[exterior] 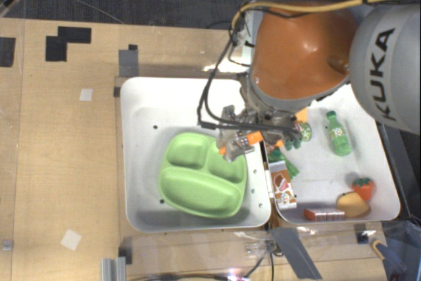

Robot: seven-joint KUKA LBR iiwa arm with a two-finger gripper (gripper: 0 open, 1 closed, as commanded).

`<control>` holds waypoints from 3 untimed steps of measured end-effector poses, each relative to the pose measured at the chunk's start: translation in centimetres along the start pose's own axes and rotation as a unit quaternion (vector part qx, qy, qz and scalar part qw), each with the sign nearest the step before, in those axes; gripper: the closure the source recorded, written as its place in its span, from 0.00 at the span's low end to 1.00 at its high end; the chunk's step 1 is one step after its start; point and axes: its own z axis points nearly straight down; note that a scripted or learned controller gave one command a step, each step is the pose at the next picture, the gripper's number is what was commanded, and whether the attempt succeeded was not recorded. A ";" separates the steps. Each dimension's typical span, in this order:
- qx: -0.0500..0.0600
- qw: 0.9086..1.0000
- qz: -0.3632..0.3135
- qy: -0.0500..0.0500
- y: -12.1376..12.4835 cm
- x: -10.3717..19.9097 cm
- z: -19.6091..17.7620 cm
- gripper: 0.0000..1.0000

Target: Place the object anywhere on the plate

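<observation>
A green three-compartment plate (200, 181) lies flat in the left bin (141, 141).

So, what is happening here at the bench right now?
A grey KUKA arm reaches in from the right and hangs low over the inner edge of the two white bins. Its gripper is above the right rim of the green plate, which lies in the left bin. A small orange thing shows right at the gripper, over the plate's edge; whether it is held I cannot tell. In the right bin lie a green bottle, a strawberry and a few other small items.
</observation>
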 end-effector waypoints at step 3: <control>0.002 0.996 -0.088 -0.004 -1.7 -0.3 -19.0 1.00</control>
